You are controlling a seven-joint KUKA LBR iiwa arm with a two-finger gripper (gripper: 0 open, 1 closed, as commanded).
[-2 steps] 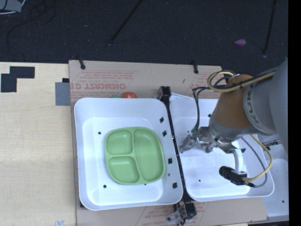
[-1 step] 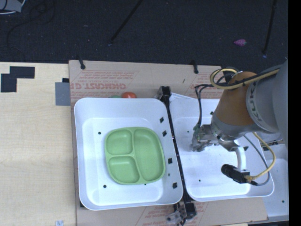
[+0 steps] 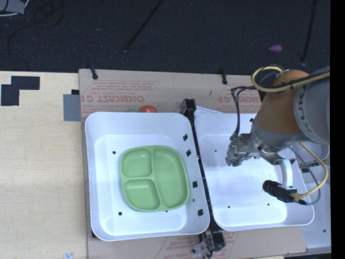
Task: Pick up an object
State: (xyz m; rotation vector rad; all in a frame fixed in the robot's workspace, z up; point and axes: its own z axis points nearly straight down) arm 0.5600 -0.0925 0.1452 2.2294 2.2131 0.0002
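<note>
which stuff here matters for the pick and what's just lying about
Belongs to the job:
- green divided plate lying in the left bin, the one pickable object in the bins
- gripper hanging over the right bin, away from the plate

Just lying about:
- orange-red item behind the left bin, on the cardboard
- black cables on the dark floor

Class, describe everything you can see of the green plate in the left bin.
The green plate is pale green and looks like plastic, a rounded square split into three compartments: two smaller ones on the left, one long one on the right. It lies flat, face up, on the floor of the left bin, near its middle. Nothing else touches it.
</note>
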